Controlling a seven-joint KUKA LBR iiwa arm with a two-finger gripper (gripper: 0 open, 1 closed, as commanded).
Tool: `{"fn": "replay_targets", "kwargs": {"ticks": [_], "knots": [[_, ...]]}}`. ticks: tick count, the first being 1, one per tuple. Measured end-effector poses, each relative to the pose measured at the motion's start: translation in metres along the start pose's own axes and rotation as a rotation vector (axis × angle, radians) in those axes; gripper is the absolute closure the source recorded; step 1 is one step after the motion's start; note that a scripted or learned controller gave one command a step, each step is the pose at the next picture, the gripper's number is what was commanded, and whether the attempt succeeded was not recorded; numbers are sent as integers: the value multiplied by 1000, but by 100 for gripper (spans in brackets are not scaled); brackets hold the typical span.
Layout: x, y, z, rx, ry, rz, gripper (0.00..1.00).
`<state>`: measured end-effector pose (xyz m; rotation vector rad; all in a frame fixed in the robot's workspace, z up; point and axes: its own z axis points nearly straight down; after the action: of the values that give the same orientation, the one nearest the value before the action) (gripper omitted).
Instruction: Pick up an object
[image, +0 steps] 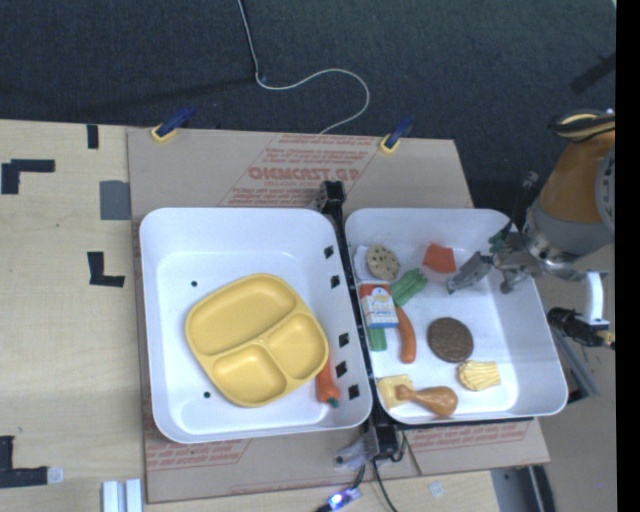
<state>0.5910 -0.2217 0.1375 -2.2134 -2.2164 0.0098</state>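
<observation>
Rising highest toward the lens, the arm (580, 190) is reaching in over the right bin (520, 300), and its gripper (485, 272) is hanging with fingers spread apart and nothing between them. Taking the brown patty (451, 339) as landmark: the gripper is sitting up and to its right, the red block (439, 258) is lying above it, the chip (479, 376) just below-right, the drumstick (432, 401) below, the sausage (406, 335) to its left. Nothing is being lifted yet. Best practice, I judge, is centring over one isolated item such as the red block, descending straight, and closing only once both fingers are flanking it.
</observation>
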Motion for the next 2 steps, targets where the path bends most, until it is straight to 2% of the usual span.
{"fn": "replay_targets", "kwargs": {"ticks": [1,2], "knots": [[1,-1,56,-5,-2,-1,0],[1,0,44,-5,-2,-2,100]]}}
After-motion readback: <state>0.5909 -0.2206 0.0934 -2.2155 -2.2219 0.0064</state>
